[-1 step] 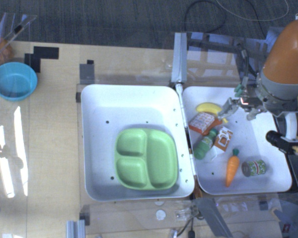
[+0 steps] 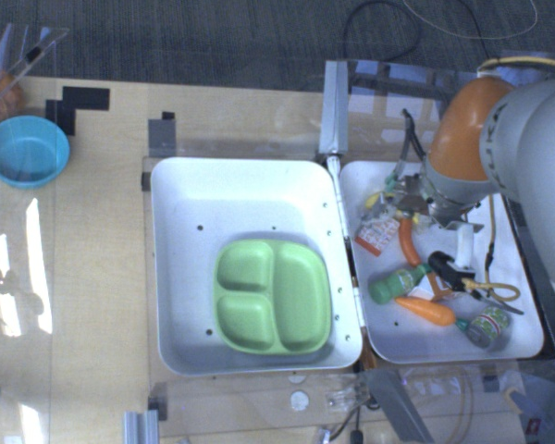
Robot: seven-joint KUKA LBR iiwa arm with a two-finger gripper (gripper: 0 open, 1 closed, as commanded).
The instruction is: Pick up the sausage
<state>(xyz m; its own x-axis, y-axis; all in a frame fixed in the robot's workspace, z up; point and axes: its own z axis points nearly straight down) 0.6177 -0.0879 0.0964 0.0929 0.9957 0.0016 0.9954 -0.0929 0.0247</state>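
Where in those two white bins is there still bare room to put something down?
The left bin has bare floor along its back wall, behind the green divided plate, and a strip down its left side. The right bin is crowded: sausage, carrot, green bottle, can and the arm's wrist.

Plate (image 2: 273,296) in left bin (image 2: 180,248)

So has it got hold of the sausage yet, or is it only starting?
Not yet, by the look of it. The sausage lies on the floor of the right bin, next to a carrot and a green bottle. The arm's wrist hangs low over it, with the gripper close above its upper end. Gripping and lifting are left.
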